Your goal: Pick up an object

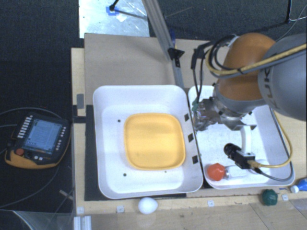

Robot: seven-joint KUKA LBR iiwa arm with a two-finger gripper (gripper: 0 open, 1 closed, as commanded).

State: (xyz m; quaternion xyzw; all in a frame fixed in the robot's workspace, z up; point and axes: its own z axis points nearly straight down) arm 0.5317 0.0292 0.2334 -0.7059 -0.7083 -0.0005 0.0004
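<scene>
Near edge of the wooden bench: a white egg-shaped ball is lying outside the bins, in front of the left bin. A dark green object is sitting in front of the right bin.

Right bin, near-left corner: a red ball is resting on the floor, against the front wall.

Left bin: a yellow square tray is lying flat in the middle.

Gripper is hanging over the right bin's left wall, farther back than the red ball and apart from it, with nothing seen in its grasp. How wide it is standing cannot be told from this angle.

Left of the bench, a teach pendant is lying on dark carpet. At the far end, a grey metal pole is slanting across the bench.
</scene>
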